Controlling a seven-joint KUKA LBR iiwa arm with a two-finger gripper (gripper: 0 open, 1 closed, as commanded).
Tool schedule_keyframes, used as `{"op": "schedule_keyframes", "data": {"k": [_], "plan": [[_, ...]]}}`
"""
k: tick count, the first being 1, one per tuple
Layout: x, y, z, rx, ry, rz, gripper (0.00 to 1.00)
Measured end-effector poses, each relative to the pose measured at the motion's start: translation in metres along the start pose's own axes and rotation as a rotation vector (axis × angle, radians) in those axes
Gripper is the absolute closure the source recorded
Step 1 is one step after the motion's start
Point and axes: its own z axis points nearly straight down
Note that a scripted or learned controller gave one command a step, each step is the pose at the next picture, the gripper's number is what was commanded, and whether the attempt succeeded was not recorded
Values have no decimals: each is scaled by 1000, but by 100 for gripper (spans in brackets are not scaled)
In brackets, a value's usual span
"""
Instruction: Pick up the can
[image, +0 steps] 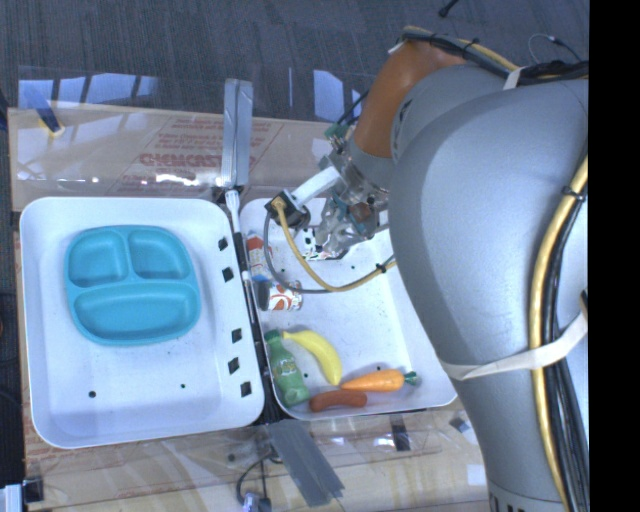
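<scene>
I am on approach: gripper (335, 235) hangs near the right bin's (385, 300) far edge, finger state unreadable; next, descend over the can (283, 297).

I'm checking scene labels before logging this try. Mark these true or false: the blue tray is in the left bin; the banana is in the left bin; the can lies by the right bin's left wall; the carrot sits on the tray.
The blue tray is in the left bin: true.
The banana is in the left bin: false, it is in the right bin.
The can lies by the right bin's left wall: true.
The carrot sits on the tray: false, it lies in the right bin.
</scene>
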Motion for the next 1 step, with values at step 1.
{"op": "schedule_keyframes", "data": {"k": [1], "plan": [[-73,62,-29,2,-1,-141,0]]}}
